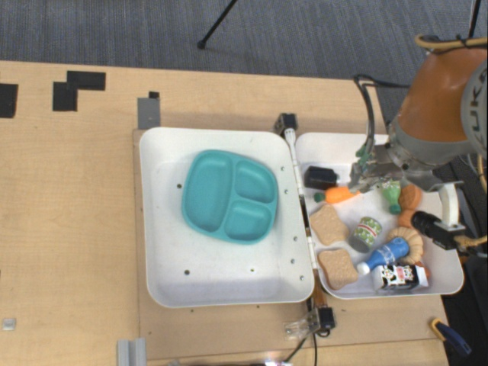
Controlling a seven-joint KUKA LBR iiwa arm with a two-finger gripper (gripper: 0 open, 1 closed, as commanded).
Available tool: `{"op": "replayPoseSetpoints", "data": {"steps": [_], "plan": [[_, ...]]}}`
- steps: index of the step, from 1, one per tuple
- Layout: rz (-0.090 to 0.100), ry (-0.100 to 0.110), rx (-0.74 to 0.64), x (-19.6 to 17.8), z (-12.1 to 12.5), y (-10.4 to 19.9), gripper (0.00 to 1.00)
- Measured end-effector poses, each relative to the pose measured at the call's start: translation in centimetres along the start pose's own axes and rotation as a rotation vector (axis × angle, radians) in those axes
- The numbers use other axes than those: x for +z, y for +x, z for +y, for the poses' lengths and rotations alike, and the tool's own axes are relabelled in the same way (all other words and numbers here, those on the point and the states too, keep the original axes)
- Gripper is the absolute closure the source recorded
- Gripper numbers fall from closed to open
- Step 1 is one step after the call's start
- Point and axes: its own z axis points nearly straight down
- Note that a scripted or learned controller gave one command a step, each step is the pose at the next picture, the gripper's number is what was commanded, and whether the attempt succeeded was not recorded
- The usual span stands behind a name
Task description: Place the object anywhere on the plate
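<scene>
Left bin (164, 280): you have the teal divided plate (229, 195) lying flat near its centre, all three compartments bare. Nothing has been delivered to it, so the placing step is not done.

Right bin (450, 280): the clutter sits here. Two bread slices (329, 226) lie along the left wall, a black block (320, 177) at the top left, then a small can (367, 232), a blue bottle (386, 253) and a black-and-white carton (399, 277) toward the front.

The orange carrot-like piece (340, 195) lies on the bin floor, just beside the gripper (370, 175), and looks to be the likely target; that is a guess.

The gripper hangs low over the upper part of this bin. You cannot tell how its pincer stands; the wrist hides it.

Judgement: early stage. Grasp, lift, carry across the divider and release all remain.
</scene>
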Motion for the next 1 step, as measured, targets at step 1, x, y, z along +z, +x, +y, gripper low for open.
{"op": "replayPoseSetpoints", "data": {"steps": [1], "plan": [[0.003, 0.012, 0.242, 2.12, 5.26, 3.21, 1.0]]}}
